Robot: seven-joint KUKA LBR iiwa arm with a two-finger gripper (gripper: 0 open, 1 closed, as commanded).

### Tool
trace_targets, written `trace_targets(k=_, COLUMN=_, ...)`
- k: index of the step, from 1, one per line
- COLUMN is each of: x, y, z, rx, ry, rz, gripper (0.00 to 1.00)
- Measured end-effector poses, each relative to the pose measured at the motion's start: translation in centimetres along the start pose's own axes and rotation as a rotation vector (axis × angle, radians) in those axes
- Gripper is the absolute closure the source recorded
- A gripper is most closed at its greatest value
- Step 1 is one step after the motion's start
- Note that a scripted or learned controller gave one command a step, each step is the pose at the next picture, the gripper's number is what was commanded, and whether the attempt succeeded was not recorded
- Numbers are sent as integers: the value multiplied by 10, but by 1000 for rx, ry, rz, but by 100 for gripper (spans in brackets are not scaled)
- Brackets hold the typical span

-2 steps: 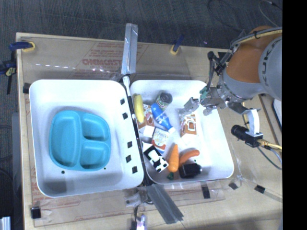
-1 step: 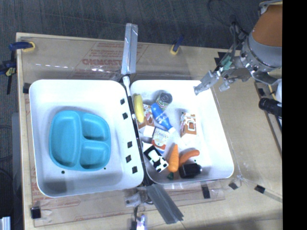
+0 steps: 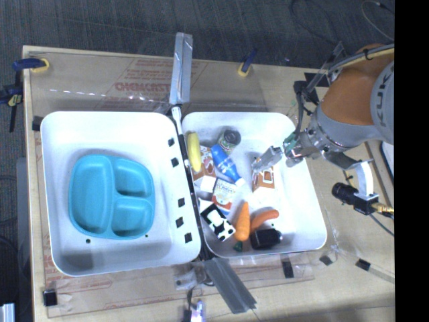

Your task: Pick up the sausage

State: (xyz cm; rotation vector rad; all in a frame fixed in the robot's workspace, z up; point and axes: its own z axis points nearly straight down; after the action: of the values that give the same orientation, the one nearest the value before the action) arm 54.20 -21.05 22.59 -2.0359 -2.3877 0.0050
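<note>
The sausage [image 3: 266,215], a short reddish-brown link, lies near the front of the right bin [image 3: 310,200]. It sits between an orange carrot [image 3: 242,221] on its left and a black object [image 3: 267,238] just in front. My gripper [image 3: 267,158] hangs over the middle right of that bin, above a brown and white carton [image 3: 263,179]. It is well behind the sausage and apart from it. The gripper looks open, with nothing between its fingers.
Also in the right bin are a banana [image 3: 194,152], a blue bottle [image 3: 224,164], a small can [image 3: 230,139], a white packet [image 3: 223,192] and a black-and-white cow toy [image 3: 219,223]. The left bin [image 3: 60,247] holds a blue sectioned plate [image 3: 110,194]. A metal divider [image 3: 181,69] separates the bins.
</note>
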Motion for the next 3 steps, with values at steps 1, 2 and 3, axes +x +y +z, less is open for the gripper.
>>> trace_targets(k=1, x=10, y=-64, z=134, rx=-2, ry=1, rz=-55, gripper=0)
trace_targets(k=2, x=9, y=-64, z=60, rx=-4, ry=-1, rz=-76, gripper=0)
trace_targets(k=3, x=11, y=-64, z=135, rx=-2, ry=0, rz=-109, gripper=0)
